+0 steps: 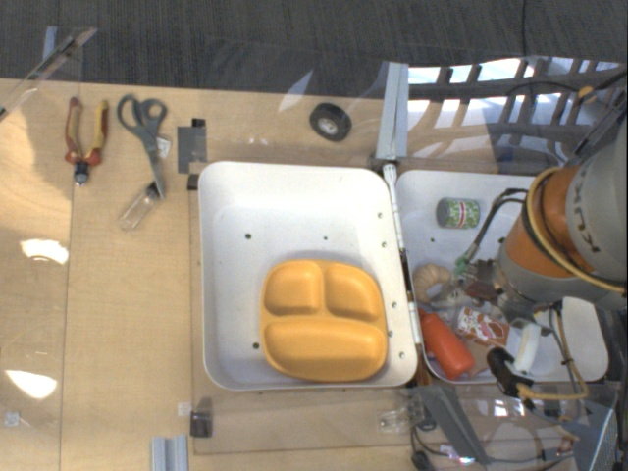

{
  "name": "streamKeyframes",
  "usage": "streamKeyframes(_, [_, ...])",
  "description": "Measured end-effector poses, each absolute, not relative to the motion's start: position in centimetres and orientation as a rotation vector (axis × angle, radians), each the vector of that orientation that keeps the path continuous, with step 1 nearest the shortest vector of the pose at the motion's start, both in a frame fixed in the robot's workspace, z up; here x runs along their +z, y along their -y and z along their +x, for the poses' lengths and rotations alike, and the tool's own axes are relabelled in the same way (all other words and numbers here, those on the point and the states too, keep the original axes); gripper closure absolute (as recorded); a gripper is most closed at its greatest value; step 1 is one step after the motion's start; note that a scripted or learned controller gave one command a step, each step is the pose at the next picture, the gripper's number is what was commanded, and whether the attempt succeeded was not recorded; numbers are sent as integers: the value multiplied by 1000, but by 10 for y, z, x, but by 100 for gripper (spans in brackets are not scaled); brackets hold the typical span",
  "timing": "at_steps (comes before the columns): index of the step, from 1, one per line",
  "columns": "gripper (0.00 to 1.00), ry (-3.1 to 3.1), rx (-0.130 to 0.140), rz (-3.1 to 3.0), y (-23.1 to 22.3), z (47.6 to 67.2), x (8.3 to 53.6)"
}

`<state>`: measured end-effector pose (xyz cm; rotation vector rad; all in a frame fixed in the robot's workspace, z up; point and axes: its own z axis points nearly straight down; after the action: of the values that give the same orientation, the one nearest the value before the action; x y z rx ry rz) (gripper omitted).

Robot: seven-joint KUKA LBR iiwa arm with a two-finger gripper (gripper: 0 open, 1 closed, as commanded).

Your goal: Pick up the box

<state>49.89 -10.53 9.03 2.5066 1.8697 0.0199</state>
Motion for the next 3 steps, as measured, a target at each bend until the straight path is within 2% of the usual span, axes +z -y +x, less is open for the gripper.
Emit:
streamKeyframes(1, [100,-1867,25,2497,107,502,102])
streamKeyframes(2, [100,-2153,8,2283,25,489,185])
streamKeyframes(3, [100,-2271,5,2163,86,489,231])
